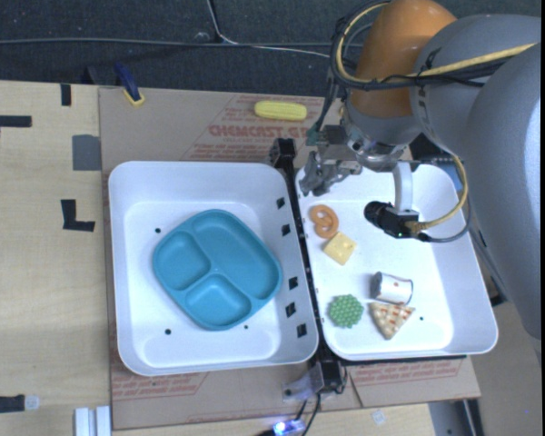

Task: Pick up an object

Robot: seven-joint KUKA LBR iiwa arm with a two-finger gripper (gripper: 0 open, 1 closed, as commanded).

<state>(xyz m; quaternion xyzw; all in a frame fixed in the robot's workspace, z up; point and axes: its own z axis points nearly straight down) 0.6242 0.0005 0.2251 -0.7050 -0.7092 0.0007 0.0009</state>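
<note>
Two toys, pretzel [323,219] and cheese [340,248], lie just below the claw [314,182].

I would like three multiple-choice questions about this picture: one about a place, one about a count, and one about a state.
1. Where does the blue divided plate lie?
A. in the left bin
B. in the right bin
C. on the cardboard behind the bins

2. How many small items lie in the right bin?
A. two
B. five
C. eight

3. How does the tool stand to the pretzel?
A. it grips the pretzel
B. it is above the bin's far left corner, apart from the pretzel
C. it is over the blue plate

Answers:
1 A, the plate rests inside the left bin.
2 B, pretzel, cheese cube, green ball, white cylinder, pizza slice.
3 B, the pretzel lies free, nearer the camera.
</note>
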